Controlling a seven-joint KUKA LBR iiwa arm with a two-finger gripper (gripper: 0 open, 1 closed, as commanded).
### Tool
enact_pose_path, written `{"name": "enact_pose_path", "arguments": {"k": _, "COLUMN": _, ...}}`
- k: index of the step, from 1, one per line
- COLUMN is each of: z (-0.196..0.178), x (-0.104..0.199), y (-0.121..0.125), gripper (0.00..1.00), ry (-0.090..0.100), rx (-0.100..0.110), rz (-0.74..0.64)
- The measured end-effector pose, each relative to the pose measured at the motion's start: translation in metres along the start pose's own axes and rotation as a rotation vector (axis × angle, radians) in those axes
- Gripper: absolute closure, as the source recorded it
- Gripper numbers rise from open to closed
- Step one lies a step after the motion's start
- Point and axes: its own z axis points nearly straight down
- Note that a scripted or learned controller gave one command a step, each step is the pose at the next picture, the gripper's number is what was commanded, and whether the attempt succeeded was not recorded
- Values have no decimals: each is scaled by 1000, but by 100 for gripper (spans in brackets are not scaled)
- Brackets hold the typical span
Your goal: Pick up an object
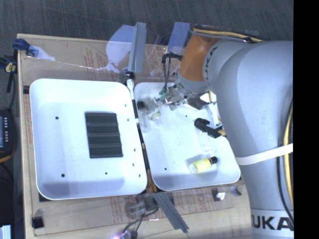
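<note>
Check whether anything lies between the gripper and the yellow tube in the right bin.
Nothing visible does. The gripper hangs over the far end of the right bin; the yellow tube lies near its front edge, with bare white floor between them. Some small clutter sits left of that line, by the bin's wall.

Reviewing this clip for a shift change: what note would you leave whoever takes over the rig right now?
Hand: low in the far left corner of the right bin; nothing seen held.
Things: yellow tube lies near that bin's near edge; black ribbed block lies mid left bin.
Done: no pick visible.
Left: grasp one thing and lift it.
</note>
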Motion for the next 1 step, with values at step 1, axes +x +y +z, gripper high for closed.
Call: {"name": "enact_pose_path", "arguments": {"k": 1, "z": 3, "x": -2, "y": -2, "gripper": 0, "ry": 4, "rx": 2, "rz": 88}}
